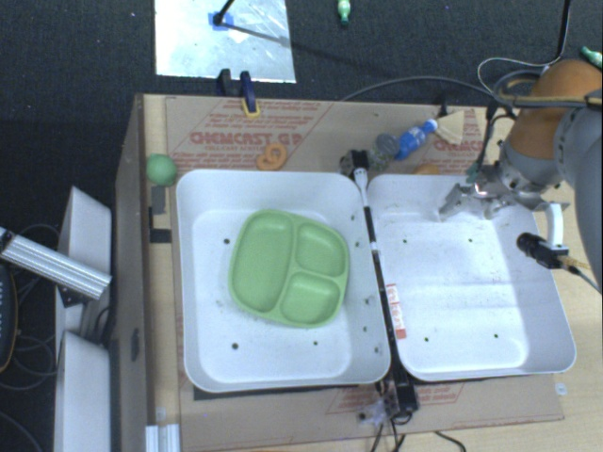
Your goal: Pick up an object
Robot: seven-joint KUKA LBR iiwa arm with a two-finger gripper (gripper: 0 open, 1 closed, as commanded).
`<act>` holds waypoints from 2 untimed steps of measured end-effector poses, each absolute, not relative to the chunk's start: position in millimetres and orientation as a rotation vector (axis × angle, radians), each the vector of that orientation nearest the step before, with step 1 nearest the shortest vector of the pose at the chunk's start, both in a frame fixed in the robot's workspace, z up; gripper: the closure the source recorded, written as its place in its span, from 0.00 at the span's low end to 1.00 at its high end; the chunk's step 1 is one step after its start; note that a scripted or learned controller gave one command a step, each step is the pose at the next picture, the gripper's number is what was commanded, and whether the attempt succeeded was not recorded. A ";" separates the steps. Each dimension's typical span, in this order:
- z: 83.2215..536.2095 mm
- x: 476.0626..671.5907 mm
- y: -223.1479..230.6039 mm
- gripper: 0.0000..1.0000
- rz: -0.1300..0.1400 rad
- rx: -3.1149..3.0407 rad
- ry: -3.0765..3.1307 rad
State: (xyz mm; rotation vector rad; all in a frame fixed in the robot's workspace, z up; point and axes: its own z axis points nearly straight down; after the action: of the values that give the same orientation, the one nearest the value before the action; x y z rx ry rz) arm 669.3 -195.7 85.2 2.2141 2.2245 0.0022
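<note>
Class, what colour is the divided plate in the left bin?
Light green, seen in the camera view: divided plate.

Left bin [203, 347] holds a green divided plate [288, 267], lying flat near the centre, three compartments facing up. Right bin [537, 347] adjoins it along a shared edge. Arm [546, 121] enters from the right; gripper [464, 199] sits over the right bin's far edge. Green ball [161, 169] rests on the bench [311, 130] just beyond the left bin's far-left corner. Blue bottle [413, 140] lies behind the bins.
</note>
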 end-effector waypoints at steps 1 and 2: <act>84.8 669.1 -188.1 0.00 0.001 2.214 2.225; 85.7 669.5 -203.4 0.00 0.003 2.217 2.223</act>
State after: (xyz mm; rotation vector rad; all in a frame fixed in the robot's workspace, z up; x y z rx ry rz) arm 669.5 -203.4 85.7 2.2172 2.2234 0.0028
